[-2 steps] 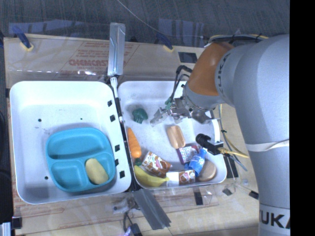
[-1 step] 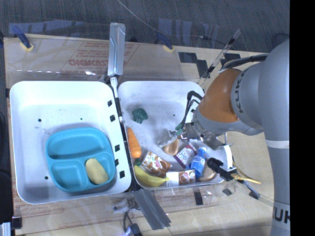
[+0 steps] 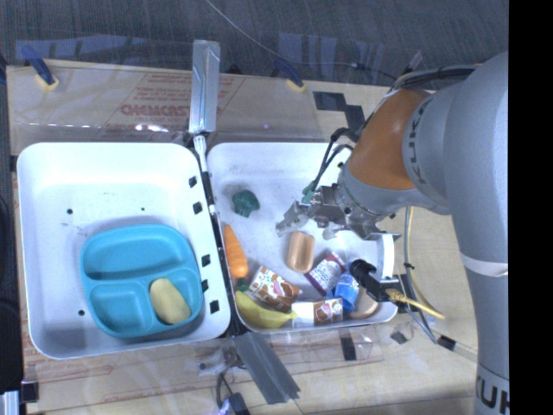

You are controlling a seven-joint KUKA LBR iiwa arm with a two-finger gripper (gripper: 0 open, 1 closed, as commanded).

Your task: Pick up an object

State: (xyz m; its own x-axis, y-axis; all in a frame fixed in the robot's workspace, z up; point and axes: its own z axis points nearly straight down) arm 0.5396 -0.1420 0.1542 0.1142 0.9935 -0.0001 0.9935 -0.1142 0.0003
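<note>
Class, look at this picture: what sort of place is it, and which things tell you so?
Probably a robotics lab's pick-and-place bench: a grey arm reaches over two white bins, one piled with toy food such as a banana, the other holding a blue tray.

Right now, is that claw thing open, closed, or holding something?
Gripper: cannot be told from this view; it hangs over the right bin, just above a tan cylinder, with nothing visibly held.
</note>
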